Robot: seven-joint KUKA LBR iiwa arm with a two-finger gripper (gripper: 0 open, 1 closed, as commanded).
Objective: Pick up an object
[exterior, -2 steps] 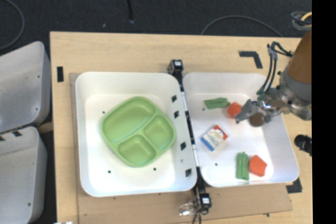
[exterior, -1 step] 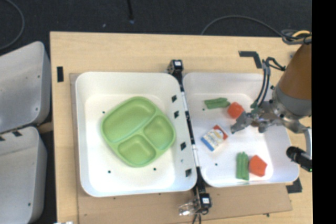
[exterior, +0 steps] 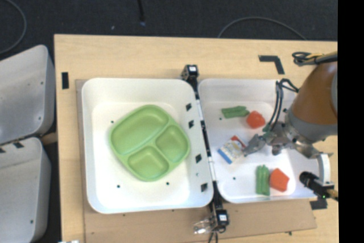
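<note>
Tool (exterior: 254,145) fingers blurred, arm (exterior: 318,102) cut off at right

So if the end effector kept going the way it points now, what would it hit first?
Probably the small blue-and-white packet just left of the end effector, on the right bin floor; its height above the packet is unclear.

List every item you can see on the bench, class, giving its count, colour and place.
Bins: two, white, side by side on the bench.
Divided plate: one, light green, left bin.
Orange blocks: two, right bin, one upper, one at the lower right.
Green pieces: two, right bin, one by each orange block.
Small packet: one, white with blue and red, right bin's left part.
Arm: one, orange band, from the right.
Gripper: one, dark, beside the packet.
</note>
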